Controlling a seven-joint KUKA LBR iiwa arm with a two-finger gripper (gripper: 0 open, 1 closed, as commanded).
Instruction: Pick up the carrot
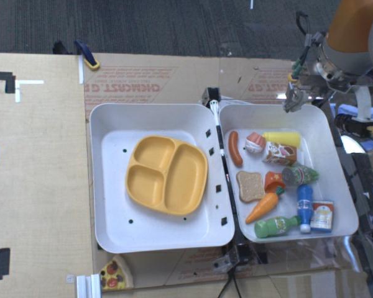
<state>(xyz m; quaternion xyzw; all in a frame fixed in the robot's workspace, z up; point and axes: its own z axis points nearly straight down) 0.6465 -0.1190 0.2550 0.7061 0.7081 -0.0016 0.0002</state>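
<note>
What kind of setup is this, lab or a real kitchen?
Likely a robot lab bench, not a kitchen: two white bins clipped side by side on cardboard, toy food such as a carrot and a bread slice, and a gripper above the right bin.

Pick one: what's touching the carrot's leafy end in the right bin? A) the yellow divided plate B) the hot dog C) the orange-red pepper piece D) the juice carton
C: the carrot lies at a slant in the right bin, its green top up against the orange-red pepper piece, with the bread slice just to its left.
</note>
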